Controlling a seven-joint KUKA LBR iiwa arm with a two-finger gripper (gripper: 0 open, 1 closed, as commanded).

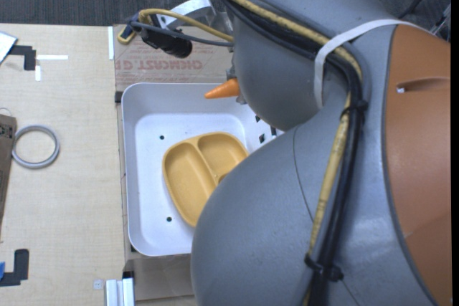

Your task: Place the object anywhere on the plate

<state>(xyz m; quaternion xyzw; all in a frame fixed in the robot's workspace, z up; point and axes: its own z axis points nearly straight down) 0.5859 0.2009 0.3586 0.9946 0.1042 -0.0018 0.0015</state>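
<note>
The carrot (222,89) is lying above the plate (193,179), long axis horizontal; the hand's state cannot be told.

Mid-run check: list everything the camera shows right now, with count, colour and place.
Bin: one, white, centre.
Plate: one, tan, two compartments, inside the bin, partly behind the arm.
Carrot-like object: one, orange, at the bin's far edge, beside the arm.
Tape roll: one, grey ring, on the bench at left.
Cardboard: one, brown with red print, behind the bin.
Cables: yellow and black, above the cardboard.
Arm: one, grey and orange, covering the right side.
</note>
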